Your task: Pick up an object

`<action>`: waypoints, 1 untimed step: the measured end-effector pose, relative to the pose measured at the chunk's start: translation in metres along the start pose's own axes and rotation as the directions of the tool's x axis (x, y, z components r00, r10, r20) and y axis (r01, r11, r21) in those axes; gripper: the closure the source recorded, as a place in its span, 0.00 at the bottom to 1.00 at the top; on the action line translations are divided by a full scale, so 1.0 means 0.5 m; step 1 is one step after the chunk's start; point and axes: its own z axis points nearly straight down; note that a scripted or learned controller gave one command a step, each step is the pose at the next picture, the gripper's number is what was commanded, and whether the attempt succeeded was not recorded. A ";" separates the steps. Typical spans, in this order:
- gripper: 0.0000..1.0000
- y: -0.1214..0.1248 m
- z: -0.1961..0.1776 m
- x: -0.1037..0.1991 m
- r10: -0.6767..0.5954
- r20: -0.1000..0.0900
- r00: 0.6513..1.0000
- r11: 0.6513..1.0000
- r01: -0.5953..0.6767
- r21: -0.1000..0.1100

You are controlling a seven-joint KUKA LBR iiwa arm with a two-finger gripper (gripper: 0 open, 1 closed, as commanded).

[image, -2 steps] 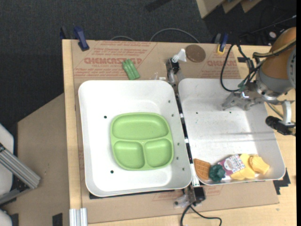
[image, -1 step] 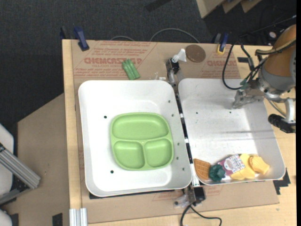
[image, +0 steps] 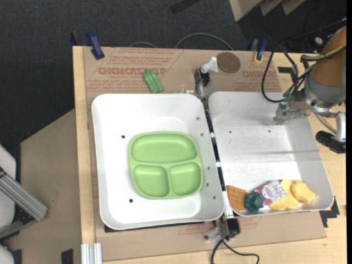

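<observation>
Arm cut off by the picture's right edge, well beyond the right bin, only the wrist and part of the orange band in frame. Gripper over that bin's far right part, too small and blurred to tell how the fingers stand. Toy pile in the bin's near corner overlapping, single pieces hard to tell apart.

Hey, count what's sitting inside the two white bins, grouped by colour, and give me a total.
Light green: 1, divided tray
Dark green: 1, small toy
Orange-brown: 1, waffle piece
Pink: 1, packet
Yellow: 2, pieces and
Total: 6
</observation>
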 end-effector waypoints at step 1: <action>1.00 0.002 -0.021 0.000 -0.001 0.002 1.000 1.000 0.001 -0.003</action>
